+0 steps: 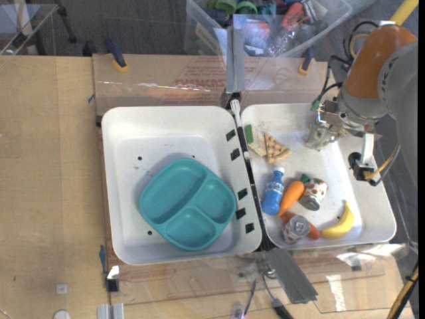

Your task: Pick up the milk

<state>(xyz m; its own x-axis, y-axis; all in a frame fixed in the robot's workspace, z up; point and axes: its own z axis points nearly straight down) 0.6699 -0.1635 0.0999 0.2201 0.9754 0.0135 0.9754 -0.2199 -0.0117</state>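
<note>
Lying near the left wall of the right bin [382, 226], the milk [273, 193], a small blue bottle with a white cap, was judged light, rigid and rather slick; a grasp across its body was thought best. It touched a toy carrot [291, 197]. No label could be read. Claw [321, 137] hovered near the bin's far edge; its state could not be told.
</note>
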